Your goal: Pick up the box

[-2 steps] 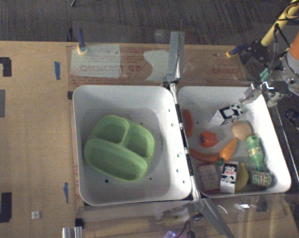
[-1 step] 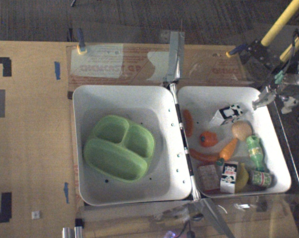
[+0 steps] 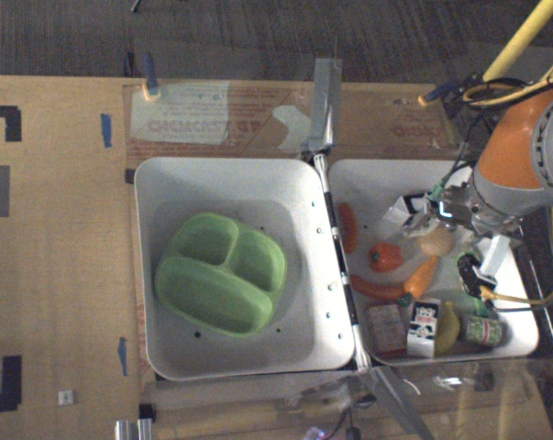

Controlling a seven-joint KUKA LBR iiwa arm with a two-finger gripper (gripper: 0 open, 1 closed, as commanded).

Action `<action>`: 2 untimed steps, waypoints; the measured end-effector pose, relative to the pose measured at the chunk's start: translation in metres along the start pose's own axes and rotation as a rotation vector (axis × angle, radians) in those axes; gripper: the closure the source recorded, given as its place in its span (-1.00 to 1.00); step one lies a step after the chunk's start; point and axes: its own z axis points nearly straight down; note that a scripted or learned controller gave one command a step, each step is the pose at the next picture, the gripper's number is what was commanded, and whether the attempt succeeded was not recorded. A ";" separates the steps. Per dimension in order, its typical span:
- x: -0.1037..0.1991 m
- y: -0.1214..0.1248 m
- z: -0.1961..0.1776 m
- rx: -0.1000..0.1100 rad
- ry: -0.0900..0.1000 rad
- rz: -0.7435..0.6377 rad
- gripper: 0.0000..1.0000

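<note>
While the table (image 3: 56,246) carries both bins, nothing is lifted yet, so task looks approx at the start. Left bin (image 3: 166,186) holds just a green divided tray (image 3: 223,271). Right bin (image 3: 368,177) has the clutter, w/ the arm (image 3: 519,159) hanging over its far right part. Pincer (image 3: 438,211) sits above the mid-bin, near a beige round item (image 3: 435,242); can't tell if it's open or closed, too blurred. The box (image 3: 424,327) stands upright at the near edge of the right bin, btw a flat reddish packet (image 3: 384,322) and a banana (image 3: 448,326), well apart from the pincer. Left to do: reposition over box, descend, grip, lift.
</note>
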 end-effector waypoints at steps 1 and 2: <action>0.038 0.056 0.003 0.050 -0.018 0.000 -1.00; 0.061 0.048 0.005 0.048 -0.034 0.143 -1.00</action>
